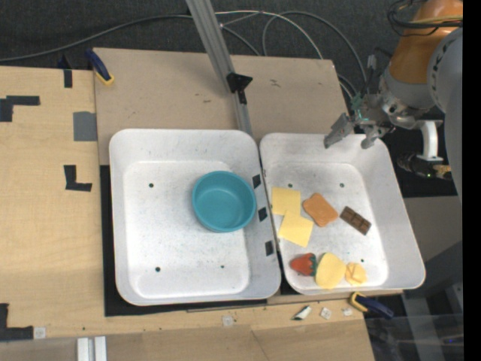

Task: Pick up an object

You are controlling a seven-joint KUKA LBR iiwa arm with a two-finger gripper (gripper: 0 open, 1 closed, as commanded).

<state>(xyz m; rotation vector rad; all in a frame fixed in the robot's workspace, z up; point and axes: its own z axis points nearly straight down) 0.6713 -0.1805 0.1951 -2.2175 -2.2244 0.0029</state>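
You see white bins [120, 201] flecked with dark specks | teal bowl [222, 201] | two pale yellow squares [285, 201] | tan-orange slab [321, 210] | dark brown bar [355, 220] | red piece [303, 264] with green tip | yellow lumps [331, 271] | orange band [421, 47] on grey arm

So the gripper [351, 133] is hanging over the far right corner of the right bin [398, 201], fingers spread apart with nothing between them. Inside that bin, nearer the front, there's a brown cracker thing [321, 209] with two yellow squares [291, 215] just to its left, a dark chocolate bar [355, 219] to its right, and a red piece [304, 264] plus yellow lumps [337, 271] along the near edge. The left bin [143, 201] next door has a teal bowl [223, 201] sitting upright in it.
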